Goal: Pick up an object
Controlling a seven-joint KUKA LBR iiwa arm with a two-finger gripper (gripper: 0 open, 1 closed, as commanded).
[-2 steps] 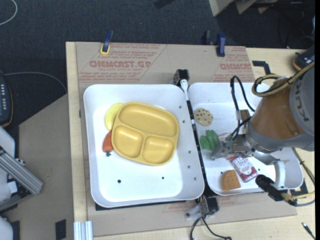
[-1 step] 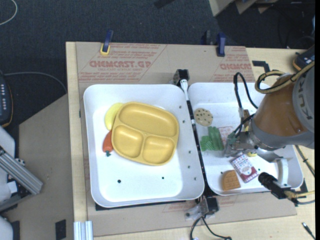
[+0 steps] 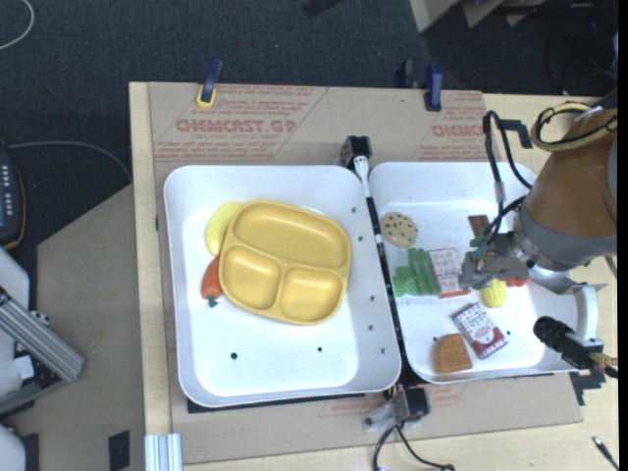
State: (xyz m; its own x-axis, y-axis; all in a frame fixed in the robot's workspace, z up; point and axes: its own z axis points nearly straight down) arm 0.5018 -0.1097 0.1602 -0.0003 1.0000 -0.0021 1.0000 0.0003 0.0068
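Yellow object (image 3: 495, 293), small and rounded, sits in the right bin (image 3: 432, 177) at about 3 o'clock, directly under the gripper (image 3: 488, 269). Its top is masked by the gripper; shape unclear. Cannot tell the gripper's state. At 9 o'clock of it: pink-white packet (image 3: 444, 266), green item (image 3: 416, 274). At 7 o'clock: red packet (image 3: 479, 327). Left bin (image 3: 186, 292): yellow tray (image 3: 283, 261) covering most of an orange-red piece (image 3: 211, 281).

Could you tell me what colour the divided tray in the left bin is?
The divided tray is yellow, seen in the camera view.
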